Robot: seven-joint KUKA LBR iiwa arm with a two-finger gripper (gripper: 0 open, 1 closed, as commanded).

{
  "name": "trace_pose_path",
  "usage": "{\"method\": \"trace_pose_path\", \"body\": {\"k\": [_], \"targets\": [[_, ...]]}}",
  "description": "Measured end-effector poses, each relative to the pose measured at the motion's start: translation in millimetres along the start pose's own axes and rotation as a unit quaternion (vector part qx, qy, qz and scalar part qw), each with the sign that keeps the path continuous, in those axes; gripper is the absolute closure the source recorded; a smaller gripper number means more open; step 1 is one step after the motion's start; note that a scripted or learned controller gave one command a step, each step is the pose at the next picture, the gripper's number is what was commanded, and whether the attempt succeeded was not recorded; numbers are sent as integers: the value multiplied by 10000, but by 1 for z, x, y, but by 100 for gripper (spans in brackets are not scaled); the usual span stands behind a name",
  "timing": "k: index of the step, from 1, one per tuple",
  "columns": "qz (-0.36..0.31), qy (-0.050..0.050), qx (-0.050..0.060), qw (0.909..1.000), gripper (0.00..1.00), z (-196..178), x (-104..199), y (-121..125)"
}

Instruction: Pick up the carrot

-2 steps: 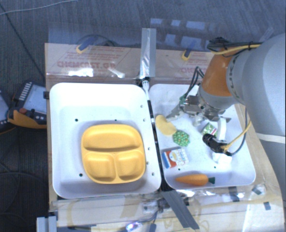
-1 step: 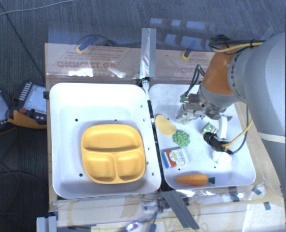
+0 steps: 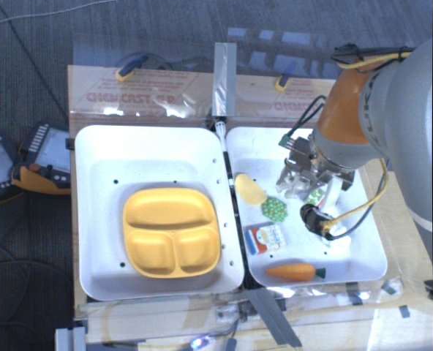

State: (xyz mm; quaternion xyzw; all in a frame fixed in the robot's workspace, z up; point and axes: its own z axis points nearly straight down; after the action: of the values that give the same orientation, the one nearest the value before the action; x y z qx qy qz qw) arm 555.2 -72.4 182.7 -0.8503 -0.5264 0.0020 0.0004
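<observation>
Jaws: whether parted or closed cannot be told — the gripper [image 3: 298, 185] hangs low over the right bin [image 3: 370, 262]. Leftmost, a yellow tray [image 3: 172, 231] sits in the left bin [image 3: 92, 196]; then a green ball [image 3: 274, 209] and a small carton [image 3: 265, 238]. The carrot [image 3: 295, 272] lies flat by the near wall — ungrasped, well apart from the gripper.

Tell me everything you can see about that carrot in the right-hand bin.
The carrot is a small orange toy, smooth and plastic-looking, with a stubby green top at its right end. It lies flat on its side along the near wall of the right bin, tip pointing left. It seems to rest only on the bin floor, with a red, white and blue packet close above it. The pincer is farther back, apart from it.
</observation>
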Motion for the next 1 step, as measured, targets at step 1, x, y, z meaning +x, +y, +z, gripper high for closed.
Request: {"method": "trace_pose_path", "body": {"k": [1], "targets": [[1332, -3, 13, 9911, 100, 1, 74, -31]]}}
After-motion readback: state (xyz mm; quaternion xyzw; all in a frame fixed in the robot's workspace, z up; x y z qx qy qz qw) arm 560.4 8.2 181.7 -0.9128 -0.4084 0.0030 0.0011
